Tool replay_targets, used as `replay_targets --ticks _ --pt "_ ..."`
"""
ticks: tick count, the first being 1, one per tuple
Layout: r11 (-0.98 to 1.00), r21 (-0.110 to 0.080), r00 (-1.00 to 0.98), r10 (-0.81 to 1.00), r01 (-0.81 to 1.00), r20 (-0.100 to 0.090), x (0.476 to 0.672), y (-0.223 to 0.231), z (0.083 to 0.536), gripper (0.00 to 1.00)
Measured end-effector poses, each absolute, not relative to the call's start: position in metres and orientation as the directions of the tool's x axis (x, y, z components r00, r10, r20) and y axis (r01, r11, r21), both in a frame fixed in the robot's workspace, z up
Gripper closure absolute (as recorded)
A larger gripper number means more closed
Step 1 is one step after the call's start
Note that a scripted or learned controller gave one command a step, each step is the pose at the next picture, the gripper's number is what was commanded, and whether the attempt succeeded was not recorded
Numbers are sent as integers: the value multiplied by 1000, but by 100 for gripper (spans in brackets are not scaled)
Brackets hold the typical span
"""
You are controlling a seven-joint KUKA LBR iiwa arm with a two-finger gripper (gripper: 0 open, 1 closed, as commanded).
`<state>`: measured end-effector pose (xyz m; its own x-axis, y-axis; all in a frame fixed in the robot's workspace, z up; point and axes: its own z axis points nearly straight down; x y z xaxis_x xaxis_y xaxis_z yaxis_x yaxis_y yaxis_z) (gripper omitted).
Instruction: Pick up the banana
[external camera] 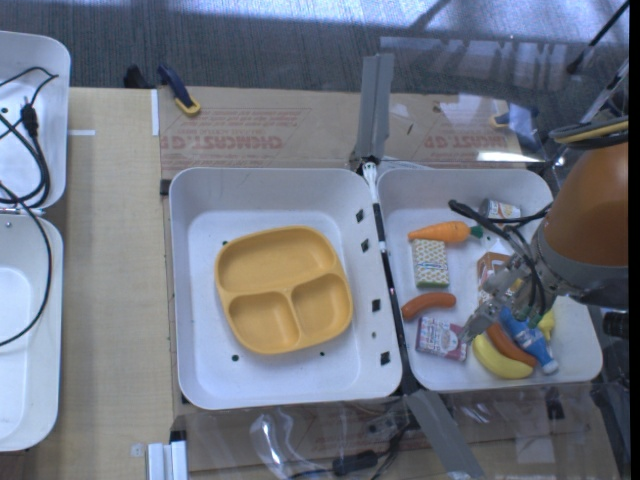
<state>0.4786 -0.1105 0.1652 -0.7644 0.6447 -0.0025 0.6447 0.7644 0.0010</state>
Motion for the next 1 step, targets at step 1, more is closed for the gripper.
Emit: replay_targets --ticks 1 --pt "894 0 -894 449 449 0 477 -119 91 0"
